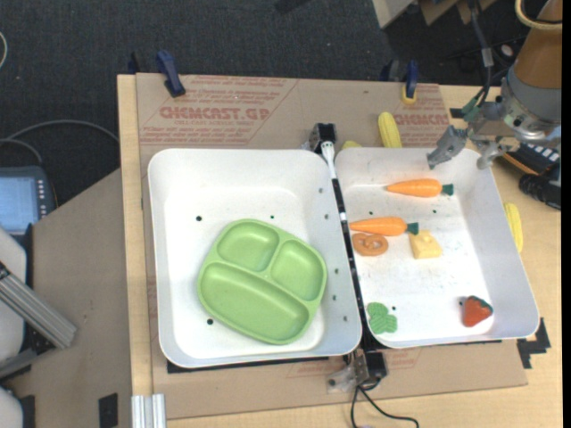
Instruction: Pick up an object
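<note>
The right bin (489,205) holds two carrots: one at the back (413,187), one near the left wall (379,226). Also in it are an orange slice (370,244), a yellow cheese block (426,245), a red strawberry (476,310) and a green leafy piece (381,317). My gripper (466,152) hangs over the bin's back right corner, above and to the right of the back carrot. Its fingers stand open with nothing between them.
The left bin (169,203) holds a green divided plate (261,280). A yellow corn cob (389,130) lies on the board behind the right bin, and a yellow piece (515,226) lies outside its right wall. Blue clamps (169,72) grip the board's back edge.
</note>
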`<state>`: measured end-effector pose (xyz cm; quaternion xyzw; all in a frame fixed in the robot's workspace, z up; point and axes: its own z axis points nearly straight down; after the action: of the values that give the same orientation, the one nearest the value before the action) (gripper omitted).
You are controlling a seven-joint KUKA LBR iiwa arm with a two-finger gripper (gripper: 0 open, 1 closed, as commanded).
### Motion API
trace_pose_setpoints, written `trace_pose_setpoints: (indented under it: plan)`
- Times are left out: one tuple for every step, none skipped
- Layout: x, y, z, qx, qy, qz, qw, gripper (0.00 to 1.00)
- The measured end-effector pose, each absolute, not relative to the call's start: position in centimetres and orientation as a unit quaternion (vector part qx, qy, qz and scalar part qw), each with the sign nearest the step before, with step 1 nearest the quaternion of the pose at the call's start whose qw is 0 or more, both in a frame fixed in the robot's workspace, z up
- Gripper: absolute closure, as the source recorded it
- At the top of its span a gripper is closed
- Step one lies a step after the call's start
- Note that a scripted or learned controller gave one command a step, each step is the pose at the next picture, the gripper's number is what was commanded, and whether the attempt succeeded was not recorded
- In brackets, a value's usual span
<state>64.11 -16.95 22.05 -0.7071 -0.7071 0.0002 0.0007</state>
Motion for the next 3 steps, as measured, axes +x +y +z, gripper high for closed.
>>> trace_pose_setpoints:
  plan:
    - [64.3,-12.9,7.7,-0.706,-0.708,0.0028,0.006,0.0]
    - [66.0,-9.3,8.0,-0.709,-0.705,0.0108,0.01,0.0]
    - [66.0,-9.4,8.0,-0.709,-0.705,0.0096,0.011,0.0]
